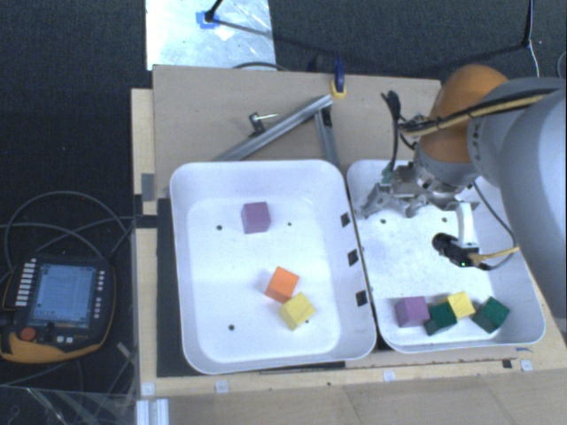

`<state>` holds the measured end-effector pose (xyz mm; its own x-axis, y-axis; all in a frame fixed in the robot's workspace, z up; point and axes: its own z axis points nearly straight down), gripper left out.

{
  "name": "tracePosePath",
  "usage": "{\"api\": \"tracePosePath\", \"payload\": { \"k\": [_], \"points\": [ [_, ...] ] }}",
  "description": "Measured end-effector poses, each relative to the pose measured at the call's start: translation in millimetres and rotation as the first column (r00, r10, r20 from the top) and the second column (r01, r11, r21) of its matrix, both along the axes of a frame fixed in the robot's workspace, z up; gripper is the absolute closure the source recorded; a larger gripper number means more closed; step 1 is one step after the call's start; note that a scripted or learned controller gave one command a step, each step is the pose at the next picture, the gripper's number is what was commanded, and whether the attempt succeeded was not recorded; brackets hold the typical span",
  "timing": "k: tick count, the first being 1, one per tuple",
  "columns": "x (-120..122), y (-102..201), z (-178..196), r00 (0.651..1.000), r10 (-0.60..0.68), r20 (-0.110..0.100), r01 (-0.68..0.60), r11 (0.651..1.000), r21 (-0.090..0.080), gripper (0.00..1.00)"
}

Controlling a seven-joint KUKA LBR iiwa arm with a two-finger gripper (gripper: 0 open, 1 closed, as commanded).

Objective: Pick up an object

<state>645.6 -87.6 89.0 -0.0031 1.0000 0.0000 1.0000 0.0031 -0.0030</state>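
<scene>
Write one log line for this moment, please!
gripper: above right white bin, nothing seen held | nearest: purple cube

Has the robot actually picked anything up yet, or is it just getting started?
Nothing looks picked up yet. The gripper hangs over the far end of the right bin, with no block seen in it. Four blocks sit at that bin's near edge, including a purple block. Three more lie in the left bin. The whole pick remains.

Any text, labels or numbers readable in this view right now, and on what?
None can be read.
Teach pendant left of the bench: its screen shows content, too small and blurred to read.
Blocks in both bins: plain coloured faces, no markings.
Blue mark on the silver sheet: no lettering legible.
</scene>
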Motion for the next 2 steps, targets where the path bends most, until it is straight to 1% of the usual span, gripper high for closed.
{"api": "tracePosePath", "payload": {
  "k": [1, 2],
  "points": [
    [2.2, -0.3, 14.8, 1.000, 0.002, 0.008, -0.002, 1.000, 0.000, 1.00],
    [6.0, -4.0, 59.6, 1.000, 0.000, 0.010, 0.000, 1.000, -0.001, 1.00]
  ]
}}
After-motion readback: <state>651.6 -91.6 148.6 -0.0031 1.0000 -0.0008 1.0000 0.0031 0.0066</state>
